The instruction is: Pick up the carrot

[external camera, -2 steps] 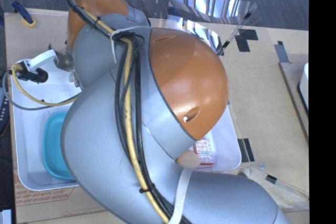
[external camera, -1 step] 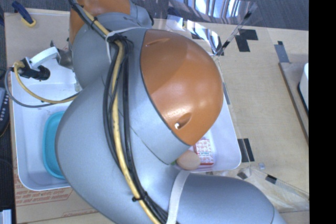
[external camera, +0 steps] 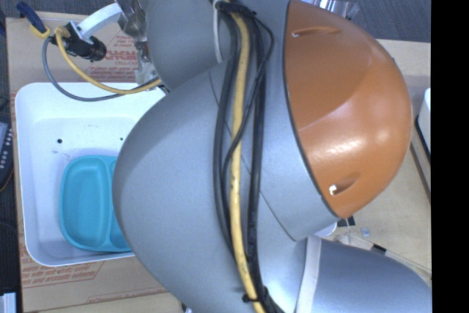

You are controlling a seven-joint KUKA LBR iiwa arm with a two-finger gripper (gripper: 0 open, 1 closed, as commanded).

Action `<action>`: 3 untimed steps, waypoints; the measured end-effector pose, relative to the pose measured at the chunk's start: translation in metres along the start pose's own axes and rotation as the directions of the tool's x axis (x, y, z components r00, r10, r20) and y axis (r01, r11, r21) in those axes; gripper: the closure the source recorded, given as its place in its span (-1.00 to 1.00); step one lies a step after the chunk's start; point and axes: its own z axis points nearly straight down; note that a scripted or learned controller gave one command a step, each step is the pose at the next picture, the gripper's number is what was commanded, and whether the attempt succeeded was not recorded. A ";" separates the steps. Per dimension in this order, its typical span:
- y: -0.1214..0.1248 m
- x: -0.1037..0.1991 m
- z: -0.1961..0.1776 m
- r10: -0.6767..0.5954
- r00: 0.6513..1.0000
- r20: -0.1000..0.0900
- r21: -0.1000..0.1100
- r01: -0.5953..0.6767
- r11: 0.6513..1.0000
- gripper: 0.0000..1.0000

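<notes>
one white bin (external camera: 33,157), one blue tray (external camera: 88,205), one arm (external camera: 242,157)

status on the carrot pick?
Arm fills the foreground, blocking most of the bin. Carrot hidden. Blue tray in bin, left side.

cardboard (external camera: 110,62) | red print, perhaps lettering | too blurred to read

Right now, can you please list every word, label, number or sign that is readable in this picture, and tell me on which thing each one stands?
No text here can be read with confidence.
Red print on the cardboard above the white bin: too blurred to read.
Red print on the cardboard strip below the bin: too small and blurred to read.
The blue tray, the grey arm and its orange band carry no lettering I can see.
</notes>
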 end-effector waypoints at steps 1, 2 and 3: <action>0.068 -0.051 0.013 -0.150 0.989 0.013 0.005 0.150 0.989 1.00; 0.065 -0.050 0.013 -0.154 0.988 0.013 0.007 0.154 0.988 -1.00; 0.079 -0.088 0.037 0.083 0.996 0.015 0.003 -0.083 0.997 -1.00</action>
